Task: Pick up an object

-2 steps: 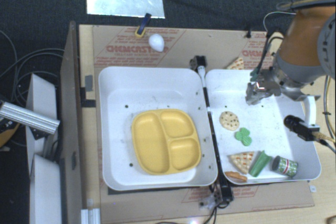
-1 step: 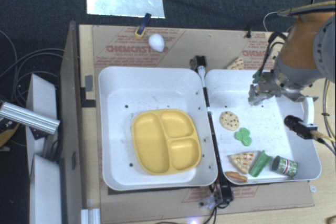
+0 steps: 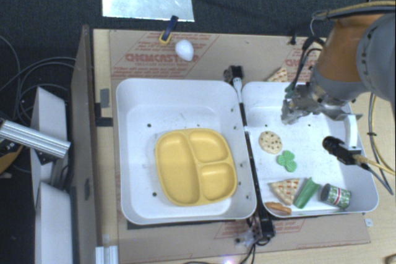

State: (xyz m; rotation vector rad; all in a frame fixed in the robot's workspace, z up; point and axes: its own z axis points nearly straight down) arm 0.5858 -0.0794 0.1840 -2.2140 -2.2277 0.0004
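The pincer [image 3: 292, 113] hangs over the upper part of the right bin [image 3: 365, 191] — whether its tips are spread or closed, I cannot tell. Nearest the camera, along the bin's front edge, lie a pizza slice [image 3: 284, 189], a green stick [image 3: 305, 193] and a small can [image 3: 335, 196]. Farther in sit a green piece [image 3: 286, 162] and a cookie [image 3: 270, 141], just below the pincer. The left bin [image 3: 133, 133] holds a yellow divided tray [image 3: 195, 166].
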